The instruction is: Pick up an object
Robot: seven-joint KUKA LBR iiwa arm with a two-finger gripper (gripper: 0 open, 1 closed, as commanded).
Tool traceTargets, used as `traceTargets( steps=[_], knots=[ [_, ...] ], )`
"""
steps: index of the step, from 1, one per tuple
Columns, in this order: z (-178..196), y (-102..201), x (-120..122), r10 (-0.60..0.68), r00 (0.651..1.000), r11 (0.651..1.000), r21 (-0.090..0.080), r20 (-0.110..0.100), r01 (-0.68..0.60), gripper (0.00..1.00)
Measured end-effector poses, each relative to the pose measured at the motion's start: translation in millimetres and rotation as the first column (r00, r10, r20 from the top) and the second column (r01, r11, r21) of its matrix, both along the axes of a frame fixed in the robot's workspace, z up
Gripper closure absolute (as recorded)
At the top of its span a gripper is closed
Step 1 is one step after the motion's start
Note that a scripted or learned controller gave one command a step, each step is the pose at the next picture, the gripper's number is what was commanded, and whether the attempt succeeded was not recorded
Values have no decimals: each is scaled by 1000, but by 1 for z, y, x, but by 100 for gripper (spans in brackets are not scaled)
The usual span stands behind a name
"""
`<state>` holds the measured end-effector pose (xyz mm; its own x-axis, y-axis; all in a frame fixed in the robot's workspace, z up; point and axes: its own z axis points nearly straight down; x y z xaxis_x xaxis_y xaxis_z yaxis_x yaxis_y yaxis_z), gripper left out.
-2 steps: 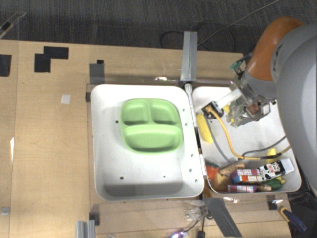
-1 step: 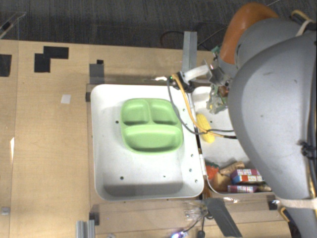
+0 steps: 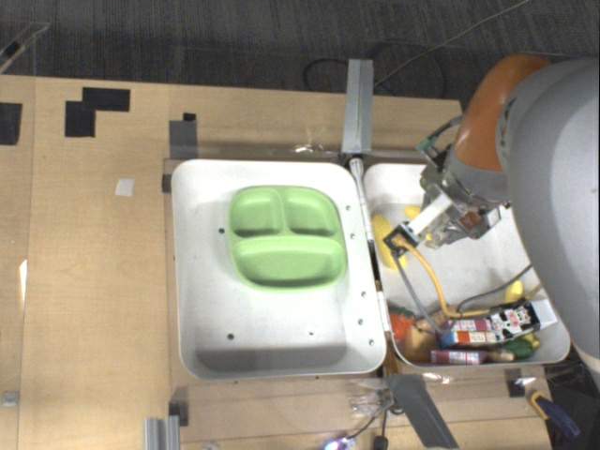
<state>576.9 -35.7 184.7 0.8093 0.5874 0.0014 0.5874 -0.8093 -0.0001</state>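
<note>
Farthest from the pincer, on the view's left side, sits the left bin [image 3: 187, 251]. A green plate [image 3: 286, 237] with three compartments lies flat in it, a little toward the far wall and well apart from the pincer.

Next comes the right bin [image 3: 394, 181], touching the left bin along their shared wall. A yellow piece [image 3: 382, 229] lies in it just to the view's left of the pincer, close by the shared wall, and the robot's own parts partly cover it.

The pincer [image 3: 461, 221] hangs over the far half of the right bin, below the orange band of the arm [image 3: 553, 157], which comes in from the view's right. From this angle the wrist hides its tip, so I cannot tell whether it is released or clenched, and nothing can be seen held in it.

The other loose things crowd the near wall of the right bin, on the near side of the pincer and well apart from it. An orange piece [image 3: 403, 326] lies nearest the shared wall. A printed box [image 3: 492, 324] lies on its side beside it. A green piece [image 3: 525, 347] sits by the near right corner.
</note>
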Motion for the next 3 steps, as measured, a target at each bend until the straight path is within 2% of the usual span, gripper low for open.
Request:
traceTargets(
  steps=[1,2,3],
  knots=[
    [63,9,-23,12,1000,1000,0,2,-12,100],
    [-1,-29,-27,-388,922,922,0,-2,388,100],
    [-1,-29,-27,-387,922,922,0,-2,387,0]
  ],
)
